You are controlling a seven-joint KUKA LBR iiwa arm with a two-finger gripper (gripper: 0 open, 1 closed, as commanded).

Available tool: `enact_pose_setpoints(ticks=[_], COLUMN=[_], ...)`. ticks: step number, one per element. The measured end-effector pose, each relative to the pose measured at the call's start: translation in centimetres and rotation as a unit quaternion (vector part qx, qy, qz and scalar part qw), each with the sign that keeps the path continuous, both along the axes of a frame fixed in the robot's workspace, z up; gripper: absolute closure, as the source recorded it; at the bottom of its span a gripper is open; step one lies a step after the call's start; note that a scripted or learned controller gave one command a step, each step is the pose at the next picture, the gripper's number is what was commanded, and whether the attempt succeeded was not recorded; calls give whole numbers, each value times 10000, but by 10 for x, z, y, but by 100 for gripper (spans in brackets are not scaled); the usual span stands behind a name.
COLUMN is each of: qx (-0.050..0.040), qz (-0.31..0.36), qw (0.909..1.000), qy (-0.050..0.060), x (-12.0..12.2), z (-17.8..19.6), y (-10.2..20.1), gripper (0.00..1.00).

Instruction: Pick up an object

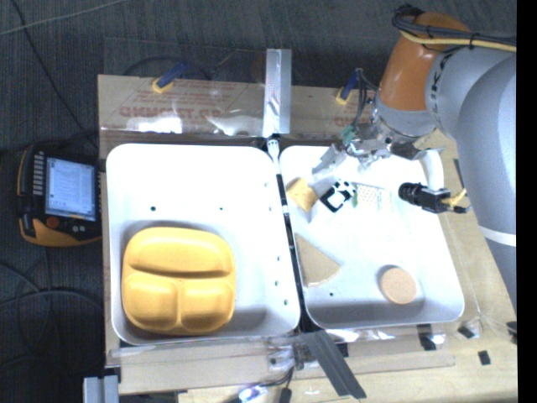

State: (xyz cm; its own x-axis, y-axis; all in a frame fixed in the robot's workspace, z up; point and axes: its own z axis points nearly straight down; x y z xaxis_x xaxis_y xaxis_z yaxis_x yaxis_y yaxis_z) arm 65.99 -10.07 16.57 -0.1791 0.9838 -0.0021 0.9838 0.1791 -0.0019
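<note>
Two white bins sat side by side on the table [126, 91]. The left bin [193, 179] held one thing, a large yellow moulded block [178, 280]. It was rounded and lobed, with a crease across its top, and it filled the near half toward seven o'clock.

The right bin [377, 246] held several small things. Nearest, at five o'clock, lay a tan disc [398, 285], flat and round. At eight o'clock a tan wedge [316, 263] lay flat against the wall next to the left bin. Farther back, at ten o'clock, a yellow chunk [301, 195] rested near that same wall. Just beside it toward three o'clock sat a black-and-white piece [338, 197], small and dark with a pale patch. A pale speckled sheet [369, 196] lay close on its far side.

The gripper [346, 154] hung over the bin's far part at twelve o'clock, just beyond the black-and-white piece. Whether it was released or clenched could not be told.
</note>
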Motion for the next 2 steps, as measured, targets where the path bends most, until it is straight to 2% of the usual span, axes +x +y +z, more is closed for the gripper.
enact_pose_setpoints(ticks=[1,2], qx=[13,56], qz=[-928,-1326], qw=[9957,9911], qy=[-67,93], x=[-59,-1], z=[-64,-68], y=[-11,-35], gripper=[0,0])
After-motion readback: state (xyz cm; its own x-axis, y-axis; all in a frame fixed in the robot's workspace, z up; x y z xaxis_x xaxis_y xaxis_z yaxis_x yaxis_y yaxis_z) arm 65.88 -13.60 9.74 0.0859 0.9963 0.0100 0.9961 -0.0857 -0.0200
